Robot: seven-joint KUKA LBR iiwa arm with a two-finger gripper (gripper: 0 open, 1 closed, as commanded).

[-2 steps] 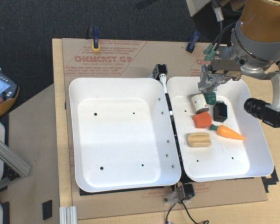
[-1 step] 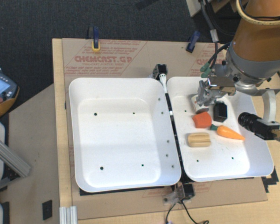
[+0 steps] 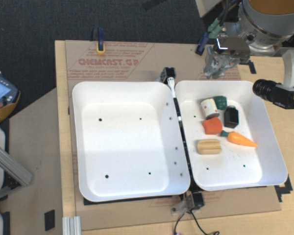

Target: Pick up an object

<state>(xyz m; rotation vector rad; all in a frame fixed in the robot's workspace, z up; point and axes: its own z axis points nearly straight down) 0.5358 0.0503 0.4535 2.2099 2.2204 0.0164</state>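
From the tan block (image 3: 208, 147) and carrot (image 3: 241, 139), long axes roughly three-to-nine, back past the red piece (image 3: 213, 126) in the right bin (image 3: 264, 165), the cluster lies at six o'clock of the tool (image 3: 220, 68), holding nothing, its spread unreadable.

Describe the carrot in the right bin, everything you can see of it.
The carrot is a small orange cone, smooth and toy-like, probably plastic, with a green stub at its thick end. It lies flat on the floor of the right bin, thick end toward the red-orange piece, tip pointing to the bin's right wall. The green end sits close below the black block; whether they touch is unclear. The tan block lies apart, to its left.
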